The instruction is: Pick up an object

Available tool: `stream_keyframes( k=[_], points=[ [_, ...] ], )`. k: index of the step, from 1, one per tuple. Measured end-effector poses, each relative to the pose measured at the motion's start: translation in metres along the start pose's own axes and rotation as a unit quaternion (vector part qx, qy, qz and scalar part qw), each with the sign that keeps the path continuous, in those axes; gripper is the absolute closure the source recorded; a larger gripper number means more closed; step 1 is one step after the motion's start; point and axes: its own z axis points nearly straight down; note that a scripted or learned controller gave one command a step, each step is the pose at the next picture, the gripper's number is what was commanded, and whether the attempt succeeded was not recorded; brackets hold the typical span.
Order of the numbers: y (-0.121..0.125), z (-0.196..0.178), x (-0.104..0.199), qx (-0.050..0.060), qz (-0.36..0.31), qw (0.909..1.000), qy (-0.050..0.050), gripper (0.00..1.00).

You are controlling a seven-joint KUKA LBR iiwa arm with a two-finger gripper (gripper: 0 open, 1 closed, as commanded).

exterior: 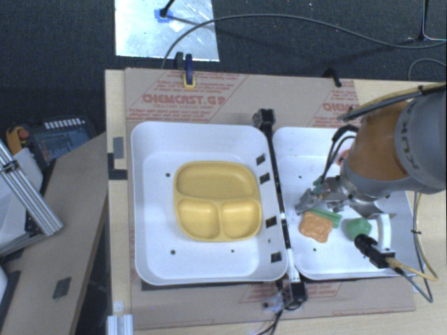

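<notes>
**Tool low in right bin, over orange and green items; grasp unconfirmed**

Tool (323, 199) positioned low in the right shallow white plastic bin (300, 149), at the end of the grey arm with orange wrist band (391, 149) reaching in from the right. State of the tool: cannot tell, the metal parts being too small and cluttered to read as open or closed. No object seen held.

Directly below and just beside the tool: a flat orange, roughly square soft-looking item (316, 227). Between tool and orange item: a small green strip-like piece (328, 217), touching or overlapping the orange item's upper edge. Further right, near the arm's base side: a rounded green plastic object (359, 227).

Step judged in hand: approach or descent onto a candidate object, pick not yet achieved. Next move judged to call for centring over one single item, closing firmly, then lifting straight up; risk of a missed or double grasp given the crowding of the orange and green pieces.

Left shallow white plastic bin (150, 208) carrying a yellow three-compartment plastic tray (215, 201), well apart from the tool.

Writing legible: "CHEMCAST GP" in red print on the brown protective sheet (209, 93) covering the surface, repeated partially at upper right. No other readable labels.
</notes>
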Motion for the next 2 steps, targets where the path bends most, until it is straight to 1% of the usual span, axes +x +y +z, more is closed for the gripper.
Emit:
stream_keyframes(
  k=[1,2],
  points=[
    [0.001,-0.013,-0.001,-0.002,0.0,1.0,-0.001,1.0],
    [0.004,-0.058,-0.008,-0.004,0.0,1.0,-0.001,1.0]
  ],
)
